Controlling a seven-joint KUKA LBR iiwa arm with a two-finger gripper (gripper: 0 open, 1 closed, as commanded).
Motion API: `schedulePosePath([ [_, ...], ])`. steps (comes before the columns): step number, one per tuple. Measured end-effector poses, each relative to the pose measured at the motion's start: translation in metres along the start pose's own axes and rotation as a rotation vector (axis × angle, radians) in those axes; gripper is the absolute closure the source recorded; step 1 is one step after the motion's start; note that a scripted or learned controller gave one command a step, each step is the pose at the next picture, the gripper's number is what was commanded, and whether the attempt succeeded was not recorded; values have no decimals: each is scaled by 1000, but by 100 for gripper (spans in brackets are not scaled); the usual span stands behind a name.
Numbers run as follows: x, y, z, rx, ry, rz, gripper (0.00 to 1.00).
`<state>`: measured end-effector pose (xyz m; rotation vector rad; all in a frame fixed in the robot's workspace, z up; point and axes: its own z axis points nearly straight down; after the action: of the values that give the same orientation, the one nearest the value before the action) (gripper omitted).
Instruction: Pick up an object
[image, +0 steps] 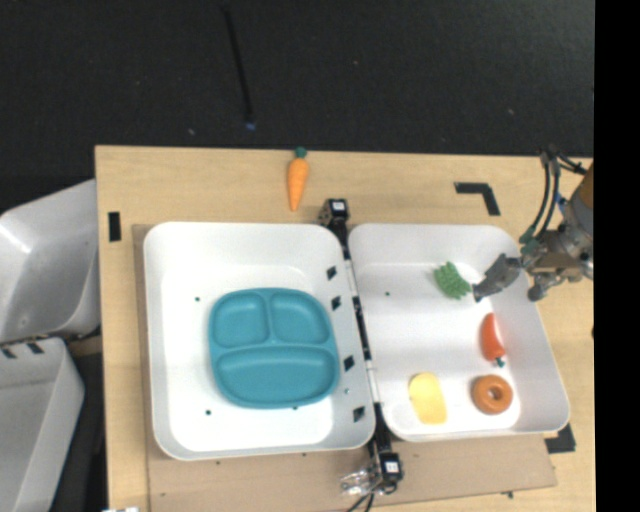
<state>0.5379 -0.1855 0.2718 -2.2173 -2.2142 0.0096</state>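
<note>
Small green knobbly toy vegetable (452, 280) in right white bin (400, 250), upper middle, just left of gripper (513, 279). Probably light, stiff plastic, bumpy; best pinched across narrow width. Claw spread wide, holding nothing, over bin's right rim. Nearby: red oblong toy (490, 336), brown ring doughnut (491, 394), yellow block (428, 397). Teal divided plate (271, 347) in left bin (180, 260).

I see the gripper (515, 280) spread open over the right bin's (400, 250) far right edge, near green broccoli (452, 281).
</note>
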Motion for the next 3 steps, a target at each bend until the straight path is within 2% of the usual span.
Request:
schedulePosePath([
  [1,0,2,-6,-11,-3,-3,0],
  [2,-1,0,57,-5,-1,-1,0],
  [3,1,9,114,-6,-2,1,0],
])
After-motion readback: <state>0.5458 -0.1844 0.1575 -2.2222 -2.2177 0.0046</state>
